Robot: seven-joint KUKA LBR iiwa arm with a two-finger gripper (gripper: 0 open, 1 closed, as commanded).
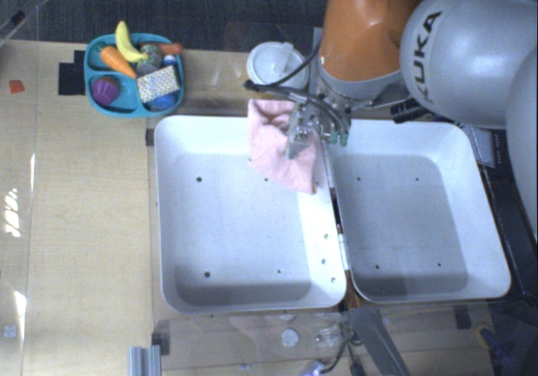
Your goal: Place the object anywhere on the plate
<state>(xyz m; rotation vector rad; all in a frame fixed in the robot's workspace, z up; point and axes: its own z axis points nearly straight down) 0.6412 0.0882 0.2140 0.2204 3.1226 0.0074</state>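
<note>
From the camera view, the grey arm (471,55) with its orange band (366,21) reaches in from the right and hangs over the back edge of the bins, near where the two meet. Its hand (301,140) points down above the far right corner of the left bin (193,282). A pink cloth (273,147) hangs at the hand: its upper part is bunched up against the metal fingers and the rest drapes down and to the left, over the bin's back right area, with the lower edge falling toward the bin's right wall. The fingers sit close together with the cloth's folds gathered between them, so the hand looks closed on the cloth.

The right bin (471,282) lies just beside the left one, their walls touching along the middle.

Behind the left bin, on the table (76,223), a white cup (271,63) stands just left of the arm's wrist. Farther left, well apart from the hand, a blue sectioned plate (94,101) holds toy food, among it a yellow banana (126,42) and an orange carrot (116,60). The cloth is well apart from this plate, off to its right.
</note>
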